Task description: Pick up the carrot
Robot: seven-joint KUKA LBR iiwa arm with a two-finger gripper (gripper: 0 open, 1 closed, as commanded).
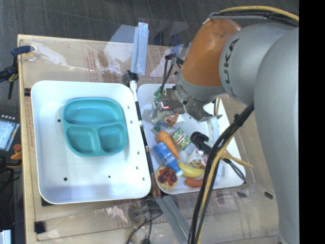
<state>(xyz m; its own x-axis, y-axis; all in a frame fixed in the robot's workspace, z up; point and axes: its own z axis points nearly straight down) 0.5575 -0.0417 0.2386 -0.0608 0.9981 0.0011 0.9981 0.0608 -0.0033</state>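
Carrot [168,143] lies in right bin [144,93], just below gripper [165,109]. Can't tell finger state. Watch it: blue bottle [166,156] and green packet [180,138] crowd carrot; you risk wrong grab.

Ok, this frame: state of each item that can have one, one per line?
carrot: lying in the right bin, not held
pincer: low over the right bin's far end, above the carrot
teal tray: flat in the left bin, compartments bare
banana: lying near the right bin's front edge
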